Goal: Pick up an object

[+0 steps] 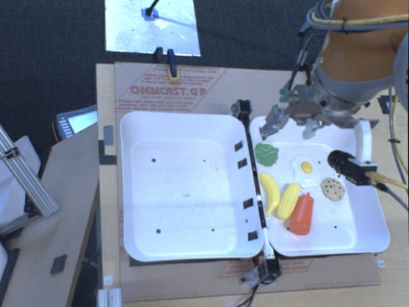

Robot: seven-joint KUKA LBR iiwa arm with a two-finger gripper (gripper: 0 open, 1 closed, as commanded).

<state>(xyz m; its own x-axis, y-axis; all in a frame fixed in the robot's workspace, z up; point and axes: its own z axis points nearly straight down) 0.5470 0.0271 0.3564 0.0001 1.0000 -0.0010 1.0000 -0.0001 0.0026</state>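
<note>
The arm point(364, 37) reaches in from the right at the top of the view, its orange band bulking large above the grey wrist point(339, 98). Cables loop along its upper side. Below the wrist hangs the gripper point(291, 125), pointed downward and to the left. Its two fingers point(273, 121) stand apart, spread wide with nothing between them.
</note>
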